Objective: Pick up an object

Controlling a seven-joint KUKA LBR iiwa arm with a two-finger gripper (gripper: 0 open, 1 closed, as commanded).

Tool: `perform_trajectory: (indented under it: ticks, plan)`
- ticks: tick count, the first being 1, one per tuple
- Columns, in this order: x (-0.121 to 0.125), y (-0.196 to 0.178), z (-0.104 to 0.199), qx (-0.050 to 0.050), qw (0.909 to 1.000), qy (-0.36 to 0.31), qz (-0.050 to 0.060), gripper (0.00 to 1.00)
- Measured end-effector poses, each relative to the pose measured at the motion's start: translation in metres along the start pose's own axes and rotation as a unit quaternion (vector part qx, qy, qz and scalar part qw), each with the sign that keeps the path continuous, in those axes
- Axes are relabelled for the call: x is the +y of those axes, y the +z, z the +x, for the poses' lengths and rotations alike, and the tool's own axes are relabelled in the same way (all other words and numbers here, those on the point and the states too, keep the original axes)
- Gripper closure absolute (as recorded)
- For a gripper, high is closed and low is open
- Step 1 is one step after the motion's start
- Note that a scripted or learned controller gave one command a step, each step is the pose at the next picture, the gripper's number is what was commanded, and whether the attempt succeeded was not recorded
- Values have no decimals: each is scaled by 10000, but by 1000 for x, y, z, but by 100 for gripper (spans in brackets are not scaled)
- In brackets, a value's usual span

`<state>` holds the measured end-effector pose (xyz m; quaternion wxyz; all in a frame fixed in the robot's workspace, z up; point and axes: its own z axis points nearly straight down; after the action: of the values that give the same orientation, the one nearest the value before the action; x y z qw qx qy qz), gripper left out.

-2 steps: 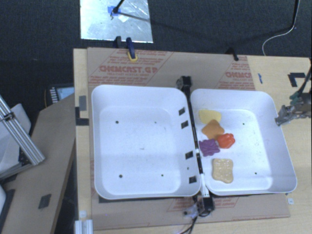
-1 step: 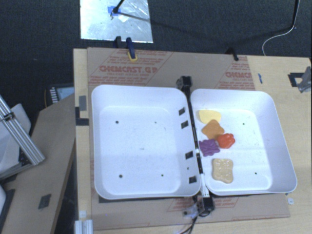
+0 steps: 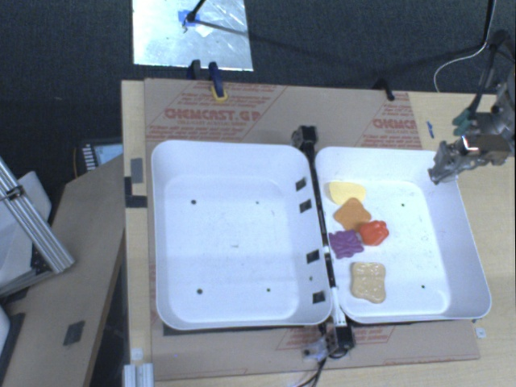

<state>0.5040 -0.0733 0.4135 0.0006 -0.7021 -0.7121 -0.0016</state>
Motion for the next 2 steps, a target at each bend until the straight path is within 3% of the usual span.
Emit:
perform_trajectory:
  ticks: [1,2]
  plan:
    - [-16,-18,101,0,10000,-3,-19,100]
    - [-15,-7,169,-5,10000,16,0,100]
